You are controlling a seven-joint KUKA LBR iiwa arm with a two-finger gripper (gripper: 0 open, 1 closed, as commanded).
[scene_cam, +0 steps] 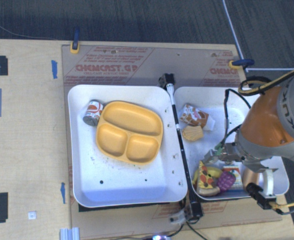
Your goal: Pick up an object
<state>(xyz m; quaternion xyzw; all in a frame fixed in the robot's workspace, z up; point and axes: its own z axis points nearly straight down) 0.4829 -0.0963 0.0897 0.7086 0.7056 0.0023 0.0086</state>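
Beside glossy, lumpy toy food (214, 178) in right bin (207, 96): metal claw (221, 154); finger state unclear.

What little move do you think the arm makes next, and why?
Probably a short drop straight down. The gripper hangs in the right bin just above the pile of toy food, so lowering onto that pile looks the nearest chance to grasp something.

A robotics lab: clamped board (152, 64), taped markers (54, 69), two white bins (81, 149); loose cables (232, 19).
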